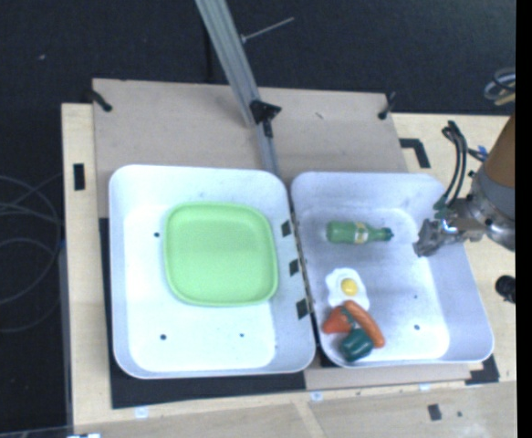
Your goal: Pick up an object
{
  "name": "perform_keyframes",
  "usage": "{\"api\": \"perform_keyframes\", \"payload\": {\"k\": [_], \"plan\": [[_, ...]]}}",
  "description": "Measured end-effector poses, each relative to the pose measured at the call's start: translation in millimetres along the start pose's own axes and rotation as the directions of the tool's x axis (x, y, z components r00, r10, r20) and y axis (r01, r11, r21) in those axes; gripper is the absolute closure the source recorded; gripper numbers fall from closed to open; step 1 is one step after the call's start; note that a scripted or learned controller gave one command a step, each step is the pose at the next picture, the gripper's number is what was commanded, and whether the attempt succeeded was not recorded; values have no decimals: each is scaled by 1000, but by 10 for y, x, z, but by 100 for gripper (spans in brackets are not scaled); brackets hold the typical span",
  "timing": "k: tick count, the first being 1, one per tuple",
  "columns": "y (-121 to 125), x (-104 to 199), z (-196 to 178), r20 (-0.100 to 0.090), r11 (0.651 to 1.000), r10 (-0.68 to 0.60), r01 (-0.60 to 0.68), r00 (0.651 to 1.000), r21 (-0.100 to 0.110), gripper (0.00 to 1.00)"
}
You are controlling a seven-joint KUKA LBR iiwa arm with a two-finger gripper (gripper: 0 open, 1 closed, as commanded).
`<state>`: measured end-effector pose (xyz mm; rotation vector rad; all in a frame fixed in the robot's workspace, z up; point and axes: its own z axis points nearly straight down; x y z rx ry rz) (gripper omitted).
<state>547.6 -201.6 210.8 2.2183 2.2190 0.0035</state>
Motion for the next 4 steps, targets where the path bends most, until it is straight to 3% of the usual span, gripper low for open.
{"api": "perform_keyframes", "payload": {"k": [1, 3, 4], "plan": [[-41, 26, -446, 0, 1000, 0, 0, 1000, -1, 100], [199, 1002, -547, -2, 1000, -4, 4, 1000, 3, 100], [201, 1423, -508, -1, 1000, -2, 2, 1000, 4, 100]]}}
